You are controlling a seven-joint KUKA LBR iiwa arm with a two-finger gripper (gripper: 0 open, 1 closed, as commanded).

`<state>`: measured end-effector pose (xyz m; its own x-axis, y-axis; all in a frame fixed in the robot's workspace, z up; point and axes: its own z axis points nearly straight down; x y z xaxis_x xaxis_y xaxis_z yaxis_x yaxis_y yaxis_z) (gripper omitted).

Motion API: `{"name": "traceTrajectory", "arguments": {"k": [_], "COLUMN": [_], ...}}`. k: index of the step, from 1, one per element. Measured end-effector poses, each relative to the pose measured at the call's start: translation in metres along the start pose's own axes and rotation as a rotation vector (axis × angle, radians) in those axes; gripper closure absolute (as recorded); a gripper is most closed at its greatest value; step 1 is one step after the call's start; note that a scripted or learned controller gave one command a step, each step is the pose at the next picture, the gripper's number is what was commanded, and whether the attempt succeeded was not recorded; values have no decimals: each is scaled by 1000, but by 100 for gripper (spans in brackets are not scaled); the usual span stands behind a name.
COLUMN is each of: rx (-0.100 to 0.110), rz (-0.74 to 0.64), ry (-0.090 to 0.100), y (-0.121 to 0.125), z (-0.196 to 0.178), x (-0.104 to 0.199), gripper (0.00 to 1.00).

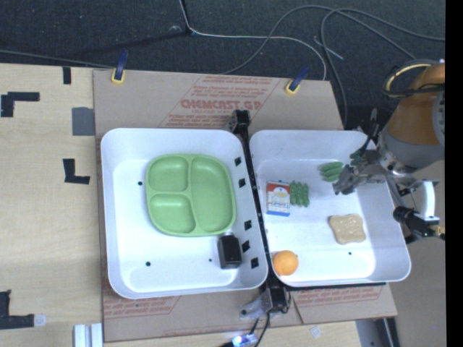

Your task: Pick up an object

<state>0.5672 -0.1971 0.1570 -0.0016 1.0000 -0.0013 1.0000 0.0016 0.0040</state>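
The gripper point(347, 181) hovers in the right bin point(383, 266); its state I cannot tell. A green piece point(332, 170) lies just beside it, toast point(347, 228) below.

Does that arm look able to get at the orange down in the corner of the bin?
Probably yes. The orange lies uncovered at the right bin's near-left corner, with the gripper hovering over the same bin; the corner walls may crowd it.

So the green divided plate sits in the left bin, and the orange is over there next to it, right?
Not quite. The green divided plate is in the left bin, but the orange lies in the right bin, near its front left corner, as the camera view shows.
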Motion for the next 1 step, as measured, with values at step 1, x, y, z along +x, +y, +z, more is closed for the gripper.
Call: {"name": "traceTrajectory", "arguments": {"k": [1], "rx": [0], "rz": [0], "ry": [0], "y": [-4], "z": [-49], "x": [8], "gripper": [100]}}
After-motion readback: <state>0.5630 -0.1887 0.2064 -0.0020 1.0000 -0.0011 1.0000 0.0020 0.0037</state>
